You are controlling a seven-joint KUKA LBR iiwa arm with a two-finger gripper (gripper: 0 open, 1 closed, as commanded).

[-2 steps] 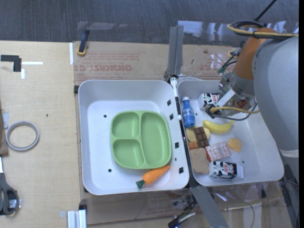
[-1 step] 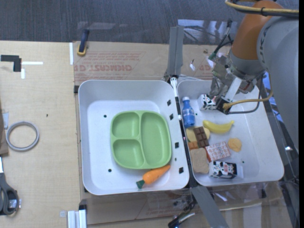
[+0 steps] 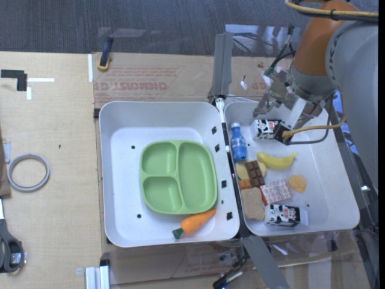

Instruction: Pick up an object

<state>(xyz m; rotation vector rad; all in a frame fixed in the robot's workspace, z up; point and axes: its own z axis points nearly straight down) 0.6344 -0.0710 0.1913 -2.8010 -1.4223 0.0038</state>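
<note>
tapered orange carrot (image 3: 197,221) seemingly touches smooth green sectioned plate (image 3: 178,176).

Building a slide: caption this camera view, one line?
Gripper over the food-filled bin; green plate and carrot in the other bin.

Green tray (image 3: 178,176) — smooth matt plastic

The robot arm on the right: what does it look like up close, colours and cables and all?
The arm is thick, rounded and grey, with a broad orange band above the wrist. A yellow and black cable loops over its top. It ends in a small pale metal pincer.
</note>
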